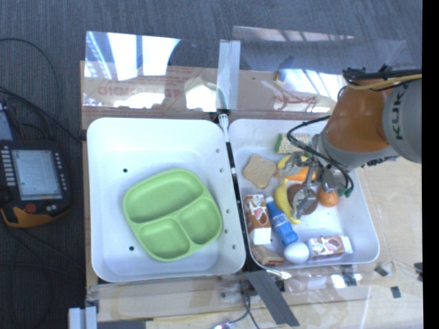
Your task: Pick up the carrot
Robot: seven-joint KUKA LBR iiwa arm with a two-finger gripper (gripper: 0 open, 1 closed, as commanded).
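orange and partly hidden, the carrot (299, 175) is lying in the right bin (360, 242), in its middle part, just beside the banana (283, 199). the claw (312, 187) is hanging low right over that spot, dark and cluttered against the things under it, so i cannot tell whether it is spread or pressed together, nor whether it is touching the carrot. the grey arm (405, 125) with its orange band is reaching in from the bench's right edge. a small round orange fruit (329, 197) is sitting just beside the claw, toward the right wall of the bin. a slice of bread (258, 171) is lying near the bin's left wall, with a red snack packet (256, 212) nearer the front. a blue bottle (281, 226) is lying beside the banana, a white egg (296, 253) at its front end, and a small boxed item (327, 246) beside the egg. in the left bin (110, 149), a green divided plate (173, 214) is resting near the middle.
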